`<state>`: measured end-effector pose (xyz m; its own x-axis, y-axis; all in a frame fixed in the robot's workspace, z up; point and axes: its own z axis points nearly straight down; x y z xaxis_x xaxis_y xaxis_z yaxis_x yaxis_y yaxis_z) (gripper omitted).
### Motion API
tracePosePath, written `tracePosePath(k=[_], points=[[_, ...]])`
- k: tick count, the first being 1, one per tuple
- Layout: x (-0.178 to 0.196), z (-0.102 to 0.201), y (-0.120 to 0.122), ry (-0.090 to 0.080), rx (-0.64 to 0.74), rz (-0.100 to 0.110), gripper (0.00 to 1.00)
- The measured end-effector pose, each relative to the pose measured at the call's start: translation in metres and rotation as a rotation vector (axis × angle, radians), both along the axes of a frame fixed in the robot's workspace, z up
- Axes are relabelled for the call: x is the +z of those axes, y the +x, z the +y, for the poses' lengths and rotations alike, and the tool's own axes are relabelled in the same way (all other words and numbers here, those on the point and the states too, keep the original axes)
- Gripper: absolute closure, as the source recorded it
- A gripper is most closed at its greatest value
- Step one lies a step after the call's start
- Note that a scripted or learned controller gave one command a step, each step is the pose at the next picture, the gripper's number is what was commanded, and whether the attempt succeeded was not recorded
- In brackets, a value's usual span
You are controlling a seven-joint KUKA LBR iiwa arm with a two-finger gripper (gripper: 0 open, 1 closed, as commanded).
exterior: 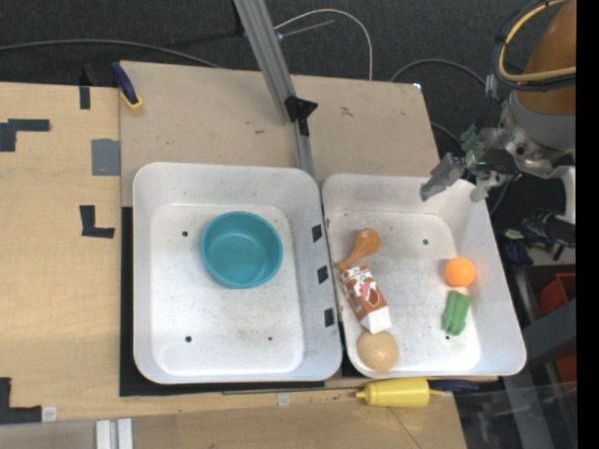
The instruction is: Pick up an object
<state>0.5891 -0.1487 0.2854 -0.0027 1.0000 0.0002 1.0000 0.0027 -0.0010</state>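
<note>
While the gripper [456, 178] is hovering over the upper right corner of the right bin [487, 251] with its fingers spread and nothing between them, the pickable objects are lying lower in the frame. The orange ball [460, 271] and green toy [455, 312] are nearly touching, so a descent there is risking a glancing, empty grab. The carton [365, 298] is crowding the drumstick [361, 246] and the tan ball [377, 351].

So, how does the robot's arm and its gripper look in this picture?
The arm is grey metal with a rounded orange band above the wrist, and a yellow-and-black cable loops around that band. At its end sits a small grey two-finger gripper with dark parts and a few tiny green spots on its body.
</note>
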Motion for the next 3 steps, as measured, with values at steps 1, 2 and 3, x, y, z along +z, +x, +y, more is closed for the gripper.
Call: tracePosePath(k=[1,2,3], points=[[0.0,0.0,0.0,0.0,0.0,0.0,0.0],[-0.046,-0.005,0.004,-0.001,-0.002,0.004,0.0],[-0.111,-0.002,0.0,0.0,-0.001,0.008,0.0]])
